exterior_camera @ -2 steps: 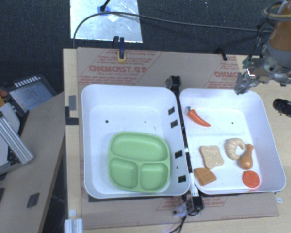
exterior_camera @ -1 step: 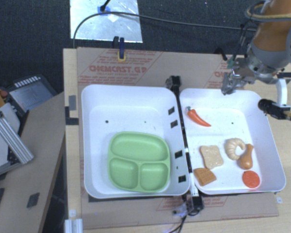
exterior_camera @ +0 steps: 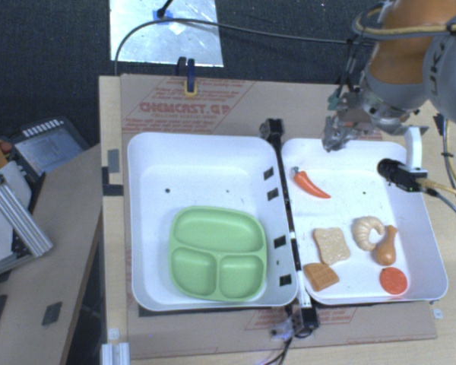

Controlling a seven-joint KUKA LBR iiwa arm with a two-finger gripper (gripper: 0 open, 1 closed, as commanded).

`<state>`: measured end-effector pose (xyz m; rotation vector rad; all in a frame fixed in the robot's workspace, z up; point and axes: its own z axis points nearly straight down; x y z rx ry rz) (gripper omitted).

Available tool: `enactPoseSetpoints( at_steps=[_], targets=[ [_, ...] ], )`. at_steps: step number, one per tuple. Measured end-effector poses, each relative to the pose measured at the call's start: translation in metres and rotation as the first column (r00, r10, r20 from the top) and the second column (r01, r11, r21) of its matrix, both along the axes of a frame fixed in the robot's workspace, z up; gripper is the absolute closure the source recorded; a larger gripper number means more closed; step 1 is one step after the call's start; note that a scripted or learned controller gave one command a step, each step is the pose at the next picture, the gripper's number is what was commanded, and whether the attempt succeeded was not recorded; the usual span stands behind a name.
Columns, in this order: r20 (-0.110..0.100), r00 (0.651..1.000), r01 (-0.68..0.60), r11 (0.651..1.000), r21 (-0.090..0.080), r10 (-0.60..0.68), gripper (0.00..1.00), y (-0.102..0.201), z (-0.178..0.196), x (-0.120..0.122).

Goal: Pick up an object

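Observation:
The right bin (exterior_camera: 429, 234) holds a red-orange chili pepper (exterior_camera: 312, 185) near its far left. Toward the front lie a slice of toast (exterior_camera: 332, 245), a small orange cracker (exterior_camera: 320, 276), a pale croissant-shaped piece (exterior_camera: 367, 230), a brown drumstick (exterior_camera: 387, 245) and a red tomato slice (exterior_camera: 394, 280). My gripper (exterior_camera: 336, 138) hangs above the far edge of the right bin, up and right of the chili pepper, with nothing seen between its fingers.
The left bin (exterior_camera: 148, 166) holds a green divided plate (exterior_camera: 218, 252). A black clamp (exterior_camera: 273, 128) sits at the far end of the divider between the bins. A black fitting with a white bracket (exterior_camera: 403, 169) overhangs the right bin's far right side.

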<state>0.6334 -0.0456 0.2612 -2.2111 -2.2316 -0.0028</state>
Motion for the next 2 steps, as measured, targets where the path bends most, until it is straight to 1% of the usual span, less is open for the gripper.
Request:
enactPoseSetpoints(
  at_steps=[1,2],
  targets=[
    [0.000,1.000,0.000,1.000,0.000,0.000,1.00,0.050,0.001,-0.006],
    [-0.001,1.000,-0.001,1.000,0.001,0.001,1.00,0.110,-0.013,-0.017]
  ],
)
